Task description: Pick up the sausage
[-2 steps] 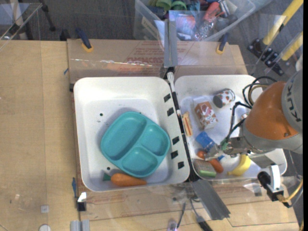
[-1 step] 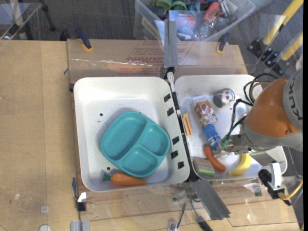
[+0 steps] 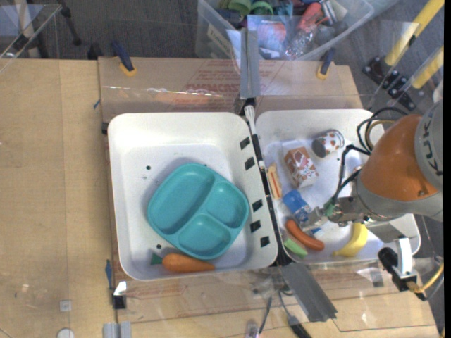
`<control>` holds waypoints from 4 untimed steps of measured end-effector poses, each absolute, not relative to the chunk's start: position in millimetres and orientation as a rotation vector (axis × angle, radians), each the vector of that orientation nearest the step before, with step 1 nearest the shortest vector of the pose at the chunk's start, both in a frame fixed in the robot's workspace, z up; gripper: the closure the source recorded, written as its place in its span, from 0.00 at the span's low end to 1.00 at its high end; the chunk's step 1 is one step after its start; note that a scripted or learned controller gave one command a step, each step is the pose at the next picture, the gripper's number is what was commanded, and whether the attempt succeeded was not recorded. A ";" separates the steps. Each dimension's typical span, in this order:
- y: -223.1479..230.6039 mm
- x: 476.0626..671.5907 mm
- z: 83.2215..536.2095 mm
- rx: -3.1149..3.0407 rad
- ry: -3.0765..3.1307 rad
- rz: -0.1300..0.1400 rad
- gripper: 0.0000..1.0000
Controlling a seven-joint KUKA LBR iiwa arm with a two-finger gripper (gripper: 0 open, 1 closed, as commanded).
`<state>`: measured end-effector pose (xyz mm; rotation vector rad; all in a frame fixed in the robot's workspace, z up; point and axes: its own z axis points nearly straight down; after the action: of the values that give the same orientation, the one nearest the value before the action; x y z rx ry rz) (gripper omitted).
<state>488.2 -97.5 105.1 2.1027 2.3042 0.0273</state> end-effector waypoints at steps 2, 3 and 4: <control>-48.4 479.9 184.0 1.513 2.751 0.001 0.00; -112.1 527.9 93.1 1.695 2.643 0.002 0.00; -112.4 529.0 103.3 1.692 2.639 0.004 1.00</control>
<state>529.0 -112.4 103.3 1.6918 2.6391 0.0036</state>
